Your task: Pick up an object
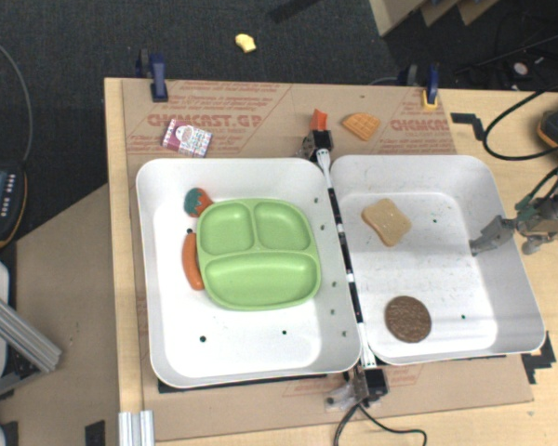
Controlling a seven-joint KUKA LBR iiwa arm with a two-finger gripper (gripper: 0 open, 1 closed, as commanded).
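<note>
While the gripper is sitting at the right rim of the right bin, nothing is showing between its fingers, and they are looking slightly spread, though the view is too small to be sure of the gap. The nearest candidates are both lying to camera-left of it inside that same bin: the bread slice is resting toward the upper middle of the bin floor, roughly level with the gripper but well apart from it, and the round brown patty is lying nearer the lower edge, down and to the left of the fingers. The bread slice's long axis is running diagonally, upper left to lower right; the patty is round, so no axis is mattering there. Judging from this, the coming move is calling for a reach leftward into the bin, with the bread slice looking like the straighter line. The left bin is holding a green divided plate with a toy carrot touching its left edge, all farther off across the bin divider. A waffle-like cracker is lying outside the bins on the cardboard.
</note>
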